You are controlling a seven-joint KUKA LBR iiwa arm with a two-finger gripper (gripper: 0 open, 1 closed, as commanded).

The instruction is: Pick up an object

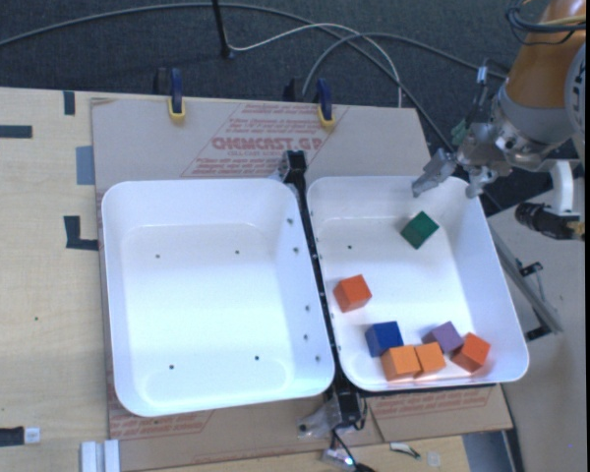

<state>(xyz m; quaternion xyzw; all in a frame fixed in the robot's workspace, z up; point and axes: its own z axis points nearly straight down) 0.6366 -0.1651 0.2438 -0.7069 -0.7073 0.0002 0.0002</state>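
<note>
My arm is reaching in from the right, and most of it is cut off by the right edge of the picture; the orange band and the grey wrist are showing at the top right corner. My gripper is hanging over the far right corner of the right bin. My fingers are standing spread apart, one pointing toward the bin's far rim and the other lying nearer the right wall, and nothing is sitting between them. Their tips are small and grey, so the exact width of the gap is hard to make out.

The green block is lying tilted on the bin floor near the far right corner, just below my fingers and apart from them. The orange cube is sitting alone near the left wall of the same bin. Along the near edge a cluster is resting together: a blue block, an orange bar touching it, a purple block, and a second orange block at the near right corner. How the cluster pieces overlap is hard to tell.

The left bin is standing just beside the right one. Both are resting on a printed cardboard sheet fixed by two clamps at its far edge, on a wooden bench. Cables are trailing over the dark carpet beyond.
</note>
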